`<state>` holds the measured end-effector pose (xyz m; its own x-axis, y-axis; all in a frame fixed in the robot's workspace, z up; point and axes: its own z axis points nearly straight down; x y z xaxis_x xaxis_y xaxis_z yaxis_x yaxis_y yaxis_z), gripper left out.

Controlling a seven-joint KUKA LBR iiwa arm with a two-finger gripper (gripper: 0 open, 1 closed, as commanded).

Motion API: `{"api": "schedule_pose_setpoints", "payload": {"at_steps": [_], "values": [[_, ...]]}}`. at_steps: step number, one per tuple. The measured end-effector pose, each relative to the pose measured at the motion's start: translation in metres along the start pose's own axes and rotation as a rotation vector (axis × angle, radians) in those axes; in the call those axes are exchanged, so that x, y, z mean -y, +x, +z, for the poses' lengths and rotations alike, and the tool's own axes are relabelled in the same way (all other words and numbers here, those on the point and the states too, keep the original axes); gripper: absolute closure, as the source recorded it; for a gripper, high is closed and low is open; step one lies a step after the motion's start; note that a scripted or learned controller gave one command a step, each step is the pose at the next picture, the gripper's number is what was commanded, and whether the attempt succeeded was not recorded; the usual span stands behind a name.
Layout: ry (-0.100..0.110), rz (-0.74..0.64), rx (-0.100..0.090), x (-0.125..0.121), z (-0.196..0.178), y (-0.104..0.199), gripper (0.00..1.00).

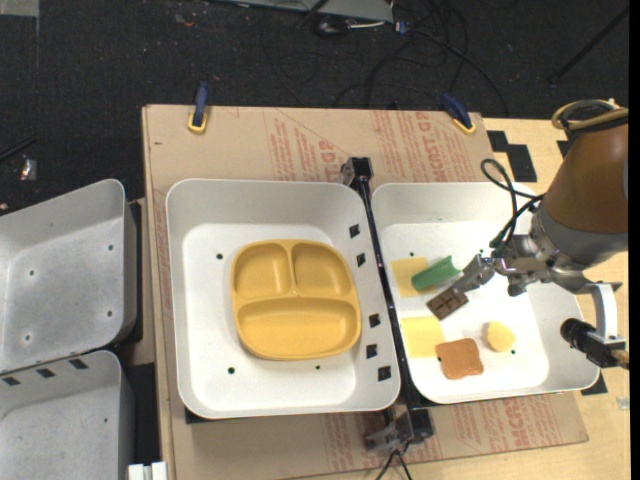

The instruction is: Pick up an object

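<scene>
Cardboard-topped bench on dark carpet bears two bins.

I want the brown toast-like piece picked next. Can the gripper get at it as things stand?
Probably yes. The brown piece lies flat and uncovered in the right bin, nothing on top, with the gripper just above-left of it.

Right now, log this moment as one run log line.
arm: over right bin | gripper: low beside green piece | grasp: not evident | left bin: yellow divided plate
</scene>
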<state>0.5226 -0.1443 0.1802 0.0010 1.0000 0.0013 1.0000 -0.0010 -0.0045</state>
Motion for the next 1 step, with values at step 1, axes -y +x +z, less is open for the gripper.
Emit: {"api": "schedule_pose_setpoints", "payload": {"at_steps": [1], "values": [[0.002,0.001,0.000,0.0058,0.0630,-0.0016,0.00]]}}
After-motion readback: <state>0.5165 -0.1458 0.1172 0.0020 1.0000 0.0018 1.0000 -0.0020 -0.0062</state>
